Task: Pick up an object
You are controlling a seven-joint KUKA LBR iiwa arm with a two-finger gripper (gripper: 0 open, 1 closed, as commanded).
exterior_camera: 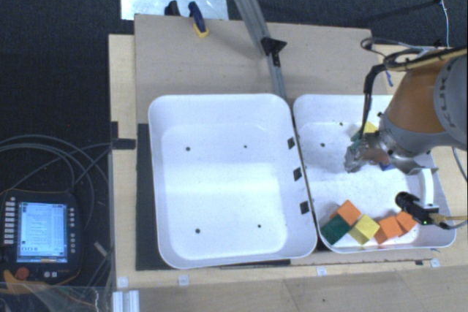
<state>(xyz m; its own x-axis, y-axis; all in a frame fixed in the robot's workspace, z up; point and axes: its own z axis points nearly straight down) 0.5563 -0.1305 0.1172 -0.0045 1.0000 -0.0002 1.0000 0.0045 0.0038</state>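
Two shallow white plastic bins sit side by side on your tan bench (219,62): the left bin (219,234) and the right bin (322,109), their inner walls touching along the middle. You have the grey arm with its orange band (417,95) reaching in from the right, wrist lowered over the middle of the right bin, and the gripper (358,155) sits low over the bin floor near a small yellow piece (370,128) that peeks out just above it. From this angle you cannot tell how the gripper is set, and nothing can be made out in its grasp. Your pickable things lie in a cluster at the near end of the right bin — an orange cube (349,212), a dark green block (335,230) just beside it toward the bin's inner corner, a yellow cube (363,230) touching both, and two more orange blocks (395,226) to its right against the near wall. That cluster is apart from the gripper, closer to you. Off the bench at the left, a teach pendant with a lit screen (40,234) lies among black cables (80,157).
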